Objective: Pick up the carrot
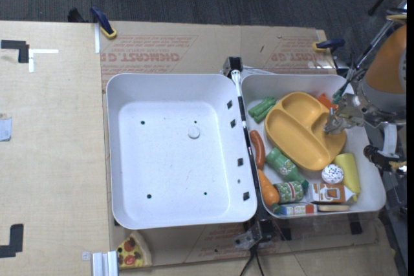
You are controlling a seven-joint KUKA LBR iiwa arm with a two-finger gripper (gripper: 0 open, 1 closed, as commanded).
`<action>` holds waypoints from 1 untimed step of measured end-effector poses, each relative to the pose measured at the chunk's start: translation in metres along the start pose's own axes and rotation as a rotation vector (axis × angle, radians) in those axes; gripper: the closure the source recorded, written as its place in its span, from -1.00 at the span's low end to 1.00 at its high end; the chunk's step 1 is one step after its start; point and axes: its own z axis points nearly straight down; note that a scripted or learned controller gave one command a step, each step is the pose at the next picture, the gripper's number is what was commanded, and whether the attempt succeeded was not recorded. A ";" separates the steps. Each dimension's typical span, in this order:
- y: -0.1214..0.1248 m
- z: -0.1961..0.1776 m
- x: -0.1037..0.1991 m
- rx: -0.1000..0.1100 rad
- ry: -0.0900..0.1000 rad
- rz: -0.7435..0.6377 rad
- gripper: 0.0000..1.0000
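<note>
carrot (266, 186) lies wedged against the right bin's (366, 202) left wall; our end effector (334, 121) hovers well apart over the yellow dish (297, 132), grip state unclear.

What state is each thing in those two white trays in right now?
carrot: lying at right bin's left wall, untouched
yellow dish: tilted atop other toys
tool: over the dish's right edge
sausage: lying flat
left bin: a small disc inside

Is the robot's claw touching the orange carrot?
Apart. The camera view shows the gripper over the yellow divided plastic dish near the right bin's far right side, while the orange carrot lies along the bin's left wall, with other toys between.
</note>
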 end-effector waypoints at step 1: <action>-0.002 0.000 0.018 0.002 0.001 -0.299 -1.00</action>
